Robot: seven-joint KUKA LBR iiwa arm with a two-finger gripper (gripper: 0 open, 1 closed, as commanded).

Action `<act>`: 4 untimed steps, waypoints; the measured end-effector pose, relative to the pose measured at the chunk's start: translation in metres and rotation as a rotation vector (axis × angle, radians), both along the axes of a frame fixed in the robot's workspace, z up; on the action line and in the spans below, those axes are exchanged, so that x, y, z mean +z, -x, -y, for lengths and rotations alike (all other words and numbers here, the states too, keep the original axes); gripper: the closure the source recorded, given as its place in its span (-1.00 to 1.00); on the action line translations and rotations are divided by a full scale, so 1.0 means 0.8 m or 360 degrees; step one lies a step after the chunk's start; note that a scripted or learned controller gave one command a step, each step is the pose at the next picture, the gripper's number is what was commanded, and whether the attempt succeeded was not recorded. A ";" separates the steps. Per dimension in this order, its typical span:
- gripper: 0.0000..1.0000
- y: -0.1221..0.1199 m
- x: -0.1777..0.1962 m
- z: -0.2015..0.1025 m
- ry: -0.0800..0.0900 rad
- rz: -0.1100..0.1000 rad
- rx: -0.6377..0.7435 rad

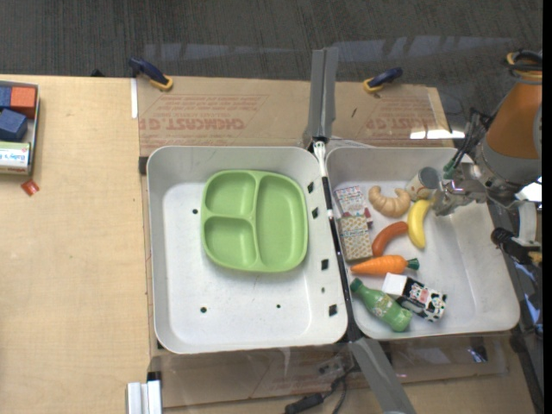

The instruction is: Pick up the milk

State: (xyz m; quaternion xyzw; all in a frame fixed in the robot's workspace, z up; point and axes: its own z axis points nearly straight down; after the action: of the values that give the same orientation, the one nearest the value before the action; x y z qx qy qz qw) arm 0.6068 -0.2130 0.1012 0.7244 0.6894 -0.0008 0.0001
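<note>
The milk (420, 297) is a small white carton with black cow spots, lying on its side near the front of the right bin (483, 274). It rests against a green bottle (382, 308), just below a carrot (385, 266). My gripper (445, 198) hangs over the back of the right bin, beside the top end of a banana (418, 222) and well behind the milk. The grey arm with its orange band (517, 123) comes in from the right. Nothing shows in the gripper.
The right bin also holds a croissant (390, 201), a red chili (388, 235) and two snack packets (354, 224) by its left wall. A green divided plate (255, 221) lies in the left bin (172, 257). Coloured blocks (17, 119) sit on the far left bench.
</note>
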 end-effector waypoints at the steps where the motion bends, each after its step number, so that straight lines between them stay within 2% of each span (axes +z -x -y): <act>1: 1.00 0.000 0.012 0.001 0.0002 0.0001 0.0003; 2: 1.00 0.000 0.023 0.002 0.0004 0.0002 0.0005; 3: 1.00 0.069 -0.013 0.008 -0.0003 -0.0003 -0.0339; 4: 1.00 0.069 -0.002 0.009 -0.0003 -0.0004 -0.0341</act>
State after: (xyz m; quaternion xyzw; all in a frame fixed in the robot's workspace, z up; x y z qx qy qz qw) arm 0.5515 -0.2200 0.1000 0.7939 0.6080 -0.0010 -0.0016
